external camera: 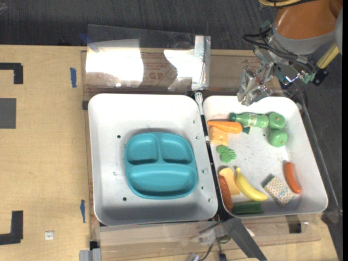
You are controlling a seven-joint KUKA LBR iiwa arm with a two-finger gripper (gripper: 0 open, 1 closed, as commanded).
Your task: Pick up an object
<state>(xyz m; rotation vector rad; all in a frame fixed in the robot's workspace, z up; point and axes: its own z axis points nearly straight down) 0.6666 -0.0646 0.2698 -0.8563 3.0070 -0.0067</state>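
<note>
Green bottle (254, 120) lies just below jaws, apart.

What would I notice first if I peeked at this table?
Probably the big blue tray with three sections, alone in the left bin. Next, the right bin full of toy food: a yellow banana, an orange carrot and a green bottle. Above that bin's far edge hangs the gripper, under the arm's orange band.
</note>
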